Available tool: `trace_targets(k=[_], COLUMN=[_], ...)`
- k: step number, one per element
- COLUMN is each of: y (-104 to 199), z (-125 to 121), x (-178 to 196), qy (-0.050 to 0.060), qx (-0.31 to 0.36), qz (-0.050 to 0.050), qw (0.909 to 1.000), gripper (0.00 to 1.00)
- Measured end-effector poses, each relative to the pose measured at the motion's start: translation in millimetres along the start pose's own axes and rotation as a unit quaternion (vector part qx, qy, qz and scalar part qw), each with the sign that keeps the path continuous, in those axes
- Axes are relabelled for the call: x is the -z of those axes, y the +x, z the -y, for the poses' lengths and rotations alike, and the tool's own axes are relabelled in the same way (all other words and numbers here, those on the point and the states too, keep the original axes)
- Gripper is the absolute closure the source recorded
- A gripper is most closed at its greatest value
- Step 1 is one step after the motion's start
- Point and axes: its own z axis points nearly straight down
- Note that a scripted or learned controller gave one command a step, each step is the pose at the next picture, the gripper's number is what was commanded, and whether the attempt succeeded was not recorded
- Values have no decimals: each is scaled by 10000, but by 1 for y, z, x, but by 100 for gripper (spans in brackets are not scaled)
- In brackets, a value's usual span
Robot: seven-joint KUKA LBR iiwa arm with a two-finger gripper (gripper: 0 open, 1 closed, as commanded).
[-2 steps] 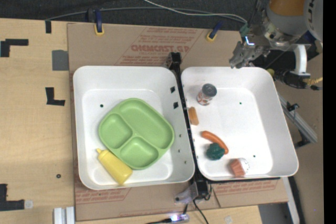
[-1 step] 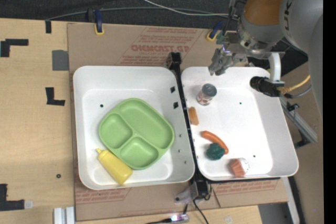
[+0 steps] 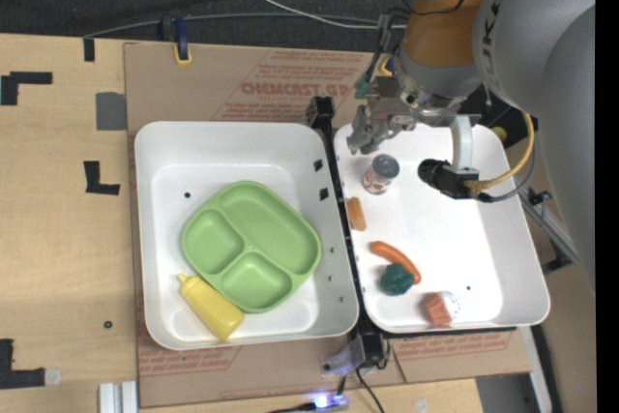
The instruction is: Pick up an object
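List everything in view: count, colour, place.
bins: 2, white, side by side on bench
divided plate: 1, green, left bin
squeeze bottle: 1, yellow, left bin, front corner beside plate
small jar: 1, grey lid, right bin, rear
sausage piece: 1, orange-brown, right bin, by divider
carrot: 1, orange, right bin
broccoli-like toy: 1, teal, beside carrot
pink item: 1, right bin, front
arm: 1, grey, orange band
gripper: 1, above jar

A single fixed camera looks down at a slant on the table (image 3: 58,208) from above. It stands far enough back to take in both white bins, the left bin (image 3: 155,160) and the right bin (image 3: 503,237), whole. The arm (image 3: 542,24) enters from the right.
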Motion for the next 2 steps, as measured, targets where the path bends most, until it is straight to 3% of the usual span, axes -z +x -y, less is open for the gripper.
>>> trace_targets(k=[2], y=[93], z=[19], x=[-7], qy=[-6], qx=[2], qz=[0], qw=[10000], gripper=[100])
